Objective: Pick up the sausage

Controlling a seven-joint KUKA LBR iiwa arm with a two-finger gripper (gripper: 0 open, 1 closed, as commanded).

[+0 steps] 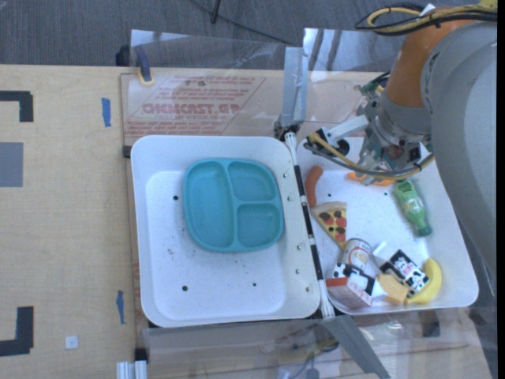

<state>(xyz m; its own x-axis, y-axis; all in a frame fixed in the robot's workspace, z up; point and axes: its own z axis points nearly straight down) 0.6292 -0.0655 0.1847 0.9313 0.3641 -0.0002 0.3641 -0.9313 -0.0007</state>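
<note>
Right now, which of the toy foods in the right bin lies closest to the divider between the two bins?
The sausage, a reddish-orange link lying lengthwise along the right bin's left wall. The pizza slice sits just below it, slightly farther in; the green bottle and banana lie well right.

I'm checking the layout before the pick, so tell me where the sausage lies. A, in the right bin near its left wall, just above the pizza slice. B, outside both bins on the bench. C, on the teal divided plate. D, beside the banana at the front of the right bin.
A: the sausage lies in the right bin, close by its left wall, with the pizza slice just below it.
</note>
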